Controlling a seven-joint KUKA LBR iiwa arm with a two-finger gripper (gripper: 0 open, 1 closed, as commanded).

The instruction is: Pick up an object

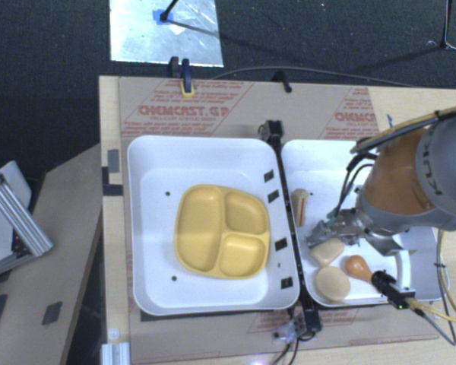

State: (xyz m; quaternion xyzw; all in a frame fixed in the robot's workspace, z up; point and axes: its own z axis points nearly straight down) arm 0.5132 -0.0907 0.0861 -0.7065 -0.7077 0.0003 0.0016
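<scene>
Progress on the pick looks early: nothing is lifted, and every object lies on a bin floor. The arm [410, 181] reaches in from the right over the right bin [319, 154], and its gripper [328, 232] sits low at that bin's left part, just above a pale rounded piece [327, 251]. Whether the gripper is open, closed or holding anything I cannot tell; its tip is small and blurred against the white floor. Nearby lie a round cream piece [332, 283], an orange-brown pear-shaped piece [356, 265] and a slim tan stick [299, 204] by the dividing wall. The left bin [156, 166] carries a yellow divided plate [222, 230], well apart from the gripper. By my reading, the pale rounded piece is the likely target, and the grasp itself and the lift remain to be done
</scene>
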